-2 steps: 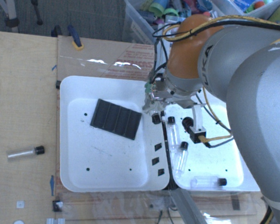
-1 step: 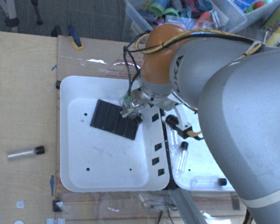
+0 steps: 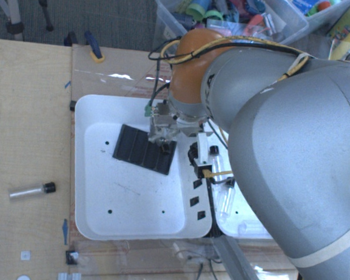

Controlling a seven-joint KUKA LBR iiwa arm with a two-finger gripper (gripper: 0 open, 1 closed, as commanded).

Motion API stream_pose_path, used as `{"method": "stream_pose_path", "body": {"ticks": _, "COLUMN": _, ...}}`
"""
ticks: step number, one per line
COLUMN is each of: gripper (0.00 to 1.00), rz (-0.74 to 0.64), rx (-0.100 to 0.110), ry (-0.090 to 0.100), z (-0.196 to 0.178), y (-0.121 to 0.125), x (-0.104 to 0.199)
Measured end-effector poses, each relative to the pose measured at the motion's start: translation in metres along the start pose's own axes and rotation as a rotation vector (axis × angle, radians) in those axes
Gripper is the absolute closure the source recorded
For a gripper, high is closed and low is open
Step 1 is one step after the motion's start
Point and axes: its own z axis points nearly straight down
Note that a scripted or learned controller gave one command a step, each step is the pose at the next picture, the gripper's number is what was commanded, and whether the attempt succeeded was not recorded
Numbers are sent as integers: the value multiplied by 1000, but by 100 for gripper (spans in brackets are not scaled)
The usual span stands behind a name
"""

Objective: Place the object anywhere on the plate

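Now, gripper: the gripper (image 3: 164,140) hangs over the upper right edge of the black plate (image 3: 144,149); whether its fingers stand wide or narrow, I cannot tell, and I see no object between them.
Plate: it is a dark ribbed rectangle, lying tilted in the left bin (image 3: 92,178), toward 12 o'clock from the bin's middle.
Object: the task's thing is not clear to me; if it is carried, the wrist covers it.
Risk: the gripper is at the plate's 2 o'clock edge, so in my judgement a release may drop the thing half off the plate, or it rolls along the ribs into the bin.
Second risk: coming lower may push the light plate aside.
Around: a small tube with a black cap (image 3: 32,190) lies on the surface at 9 o'clock, well apart.
In the way: the big grey arm (image 3: 284,146) covers the right bin (image 3: 240,224).
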Motion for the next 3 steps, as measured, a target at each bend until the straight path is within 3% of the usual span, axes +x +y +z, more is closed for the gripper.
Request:
{"method": "stream_pose_path", "body": {"ticks": 1, "gripper": 100, "rz": -717, "rx": -1, "ry": -1, "z": -14, "y": 0, "x": 9}}
{"method": "stream_pose_path", "body": {"ticks": 2, "gripper": 100, "rz": -1089, "rx": -14, "ry": -3, "z": -2, "y": -3, "x": -4}}
{"method": "stream_pose_path", "body": {"ticks": 3, "gripper": 100, "rz": -843, "rx": -11, "ry": -4, "z": -2, "y": -6, "x": 1}}
